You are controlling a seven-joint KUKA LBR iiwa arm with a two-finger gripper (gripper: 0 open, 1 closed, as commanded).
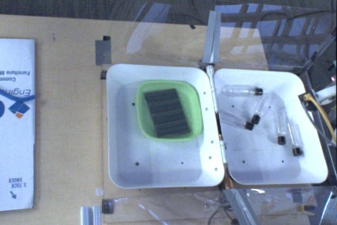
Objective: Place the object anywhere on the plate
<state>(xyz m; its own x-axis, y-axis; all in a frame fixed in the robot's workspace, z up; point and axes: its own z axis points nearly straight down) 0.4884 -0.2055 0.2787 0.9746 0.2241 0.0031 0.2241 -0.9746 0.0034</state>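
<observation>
a white booklet [16, 124] w/ blue print is lying along the bench's [68, 166] left edge, partly cut off by the frame. a small grey bracket [103, 51] is sitting on the bench just off the left bin's far left corner.

the left bin [158, 174] is holding a green plate [169, 110], squarish w/ rounded corners, sitting toward the bin's far edge, roughly centred left to right. a dark ridged block [167, 113] is lying on the plate, covering most of its middle, turned a bit off square to the plate's rim, so the object is resting on the plate.

a grey metal post [211, 39] is standing at the far end of the seam between the bins.

the right bin [263, 174] is carrying several clear tubes w/ black caps: one tube [241, 91] lying near the far edge, two [255, 117] near the middle, two more [288, 132] toward the right edge, close together.

at the bench's right edge, cables [321, 110] and dark arm parts are showing; can't tell how the gripper's hand is standing, wide or narrow.
</observation>
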